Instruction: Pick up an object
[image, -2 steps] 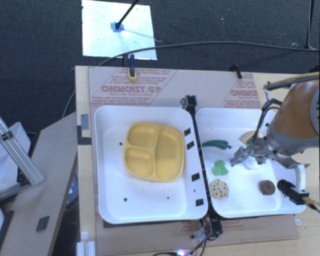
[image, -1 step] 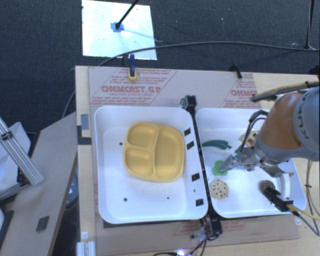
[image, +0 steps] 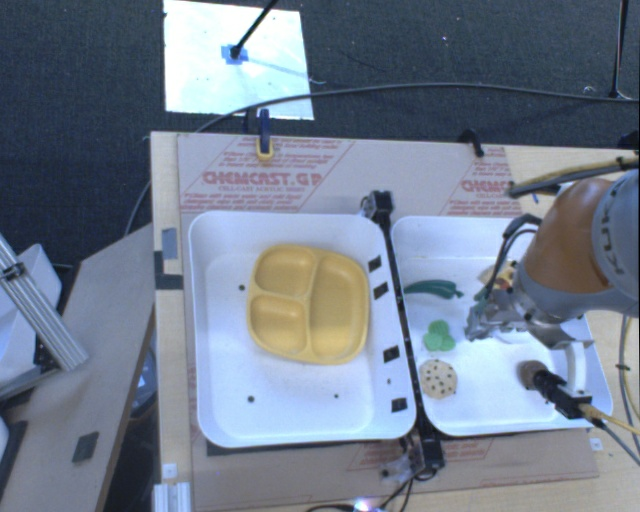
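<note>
I'm looking down on the two white bins now, and the arm (image: 585, 240) is reaching in from the right, its orange band sitting over the right bin (image: 470, 415). The gripper (image: 478, 322) hangs low in that bin, near its middle, and I honestly cannot tell how the claw is set from this angle, it's a dark tangle against the white floor. Just to its left lies a small green piece (image: 438, 336), close by but I can't say whether they touch. Above that, a dark green pepper-like object (image: 432, 289) lies along the floor near the divider. Below, a round speckled cookie (image: 438, 378) sits toward the front edge. A brown round thing (image: 528, 374) rests further right, beside the arm's black fitting. Over in the left bin (image: 215, 400), a yellow divided plate (image: 307, 303) lies flat in the centre
</note>
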